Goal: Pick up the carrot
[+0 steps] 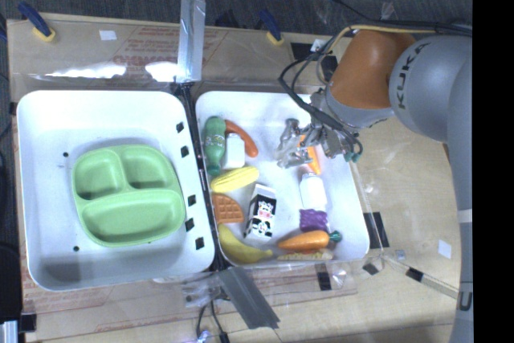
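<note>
Bench carries two white bins; we see the carrot [303,240] at the right bin's [265,102] near wall, beside a purple item [314,218]. Gripper [299,142] hovers farther in; its opening we cannot tell. Risk: crowded neighbours get snagged instead.

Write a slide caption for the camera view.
Claw hangs over the right bin, apart from the carrot lying near its front wall.

KUKA iiwa arm [430,92]: external appearance

Grey rounded housing with black KUKA lettering; orange band [365,68] above wrist; black cables [301,76] looped at 9 o'clock of band; metallic gripper [301,144].
</note>
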Available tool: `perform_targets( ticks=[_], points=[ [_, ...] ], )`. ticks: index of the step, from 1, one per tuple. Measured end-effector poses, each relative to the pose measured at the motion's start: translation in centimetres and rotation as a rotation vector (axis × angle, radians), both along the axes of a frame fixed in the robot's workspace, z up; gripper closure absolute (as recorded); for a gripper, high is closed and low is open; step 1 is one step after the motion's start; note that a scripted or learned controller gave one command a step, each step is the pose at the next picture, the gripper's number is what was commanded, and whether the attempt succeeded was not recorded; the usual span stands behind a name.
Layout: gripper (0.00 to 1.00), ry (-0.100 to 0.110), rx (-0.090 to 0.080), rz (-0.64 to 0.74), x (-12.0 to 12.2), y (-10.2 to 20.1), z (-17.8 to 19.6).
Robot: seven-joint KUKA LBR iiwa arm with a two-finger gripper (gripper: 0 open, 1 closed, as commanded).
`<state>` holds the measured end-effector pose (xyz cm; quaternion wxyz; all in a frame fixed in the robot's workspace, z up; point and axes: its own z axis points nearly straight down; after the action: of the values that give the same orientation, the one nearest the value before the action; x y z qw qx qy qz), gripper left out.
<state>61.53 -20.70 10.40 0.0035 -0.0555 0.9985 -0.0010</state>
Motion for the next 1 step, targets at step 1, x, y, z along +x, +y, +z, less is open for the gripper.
perform_targets(
  ticks=[1],
  points=[
    [0.00,0.000,0.000,0.001,-0.01,0.02,-0.03]
  ],
)
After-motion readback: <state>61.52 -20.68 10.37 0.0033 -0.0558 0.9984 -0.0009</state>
